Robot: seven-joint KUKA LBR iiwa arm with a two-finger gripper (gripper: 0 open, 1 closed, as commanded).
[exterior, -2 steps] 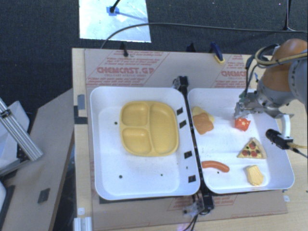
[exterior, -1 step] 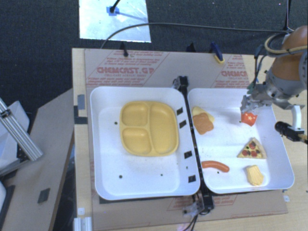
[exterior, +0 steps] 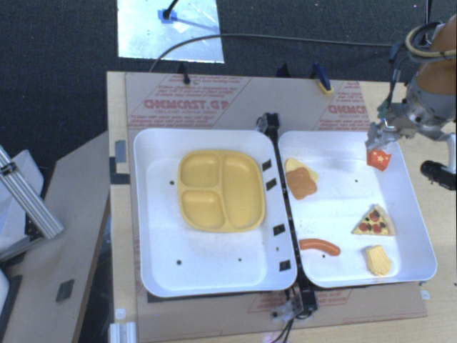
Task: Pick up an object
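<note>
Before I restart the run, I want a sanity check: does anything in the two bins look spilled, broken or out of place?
Nothing stands out. The yellow divided plate lies flat in the left bin; toast, sausage, pizza slice lie apart in the right bin.

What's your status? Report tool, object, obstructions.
Tool over right bin's far edge. Small orange-red object right below its tip, grip unconfirmed. Pizza slice, sausage lie apart, nothing crowding.

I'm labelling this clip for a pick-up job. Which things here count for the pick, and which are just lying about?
For the pick:
gripper
small red-orange item just under it
pizza slice
sausage
yellow piece
toast-like piece

Lying about:
yellow divided plate
blue clamp
foil sheet
</note>
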